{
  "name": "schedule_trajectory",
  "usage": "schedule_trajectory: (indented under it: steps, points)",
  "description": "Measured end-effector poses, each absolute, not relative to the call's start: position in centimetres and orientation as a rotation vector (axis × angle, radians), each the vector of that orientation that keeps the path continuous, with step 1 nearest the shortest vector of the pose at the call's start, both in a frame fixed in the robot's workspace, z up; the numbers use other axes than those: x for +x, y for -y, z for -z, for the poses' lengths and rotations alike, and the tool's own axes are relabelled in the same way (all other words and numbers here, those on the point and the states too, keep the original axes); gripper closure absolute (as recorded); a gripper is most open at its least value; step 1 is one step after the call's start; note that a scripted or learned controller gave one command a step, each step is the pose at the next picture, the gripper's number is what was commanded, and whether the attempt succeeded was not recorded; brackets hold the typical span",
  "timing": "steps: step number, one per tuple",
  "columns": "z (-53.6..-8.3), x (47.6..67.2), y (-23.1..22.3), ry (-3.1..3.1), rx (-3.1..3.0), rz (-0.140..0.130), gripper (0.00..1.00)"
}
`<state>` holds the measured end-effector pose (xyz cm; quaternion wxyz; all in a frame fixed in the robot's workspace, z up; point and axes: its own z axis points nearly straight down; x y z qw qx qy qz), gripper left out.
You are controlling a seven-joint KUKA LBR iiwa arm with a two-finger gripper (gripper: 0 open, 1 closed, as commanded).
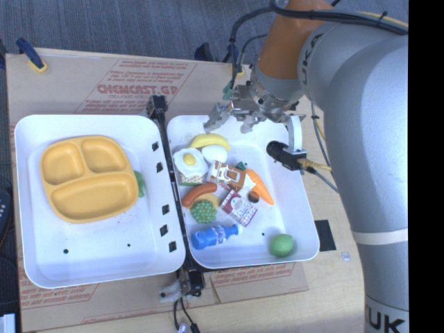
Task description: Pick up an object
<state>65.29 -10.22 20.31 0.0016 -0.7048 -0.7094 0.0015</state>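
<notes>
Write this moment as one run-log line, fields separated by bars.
gripper: open, above right bin's far edge | held: nothing | nearest: toy banana | left bin: yellow divided tray | pick: not yet done

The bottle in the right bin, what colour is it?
Blue, with a white label; the bottle shows best in the camera view.

Bright even overhead light, soft faint shadows, mild glare on the white bins (41, 255), slightly soft focus throughout

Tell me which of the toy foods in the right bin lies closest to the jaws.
The yellow banana, at the pile's far edge, just below the gripper. The fried egg and carrot lie farther.
</notes>
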Motion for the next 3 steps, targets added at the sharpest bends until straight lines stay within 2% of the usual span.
schedule_trajectory:
  steps: [1,2,3]
  points:
    - [-10.7,65.1,9.5,2.49,-1.903,-0.008,0.0]
    - [-9.2,62.4,15.9,2.509,-1.889,-0.002,0.0]
    - [-9.3,65.7,21.1,2.86,-1.298,-0.003,0.0]
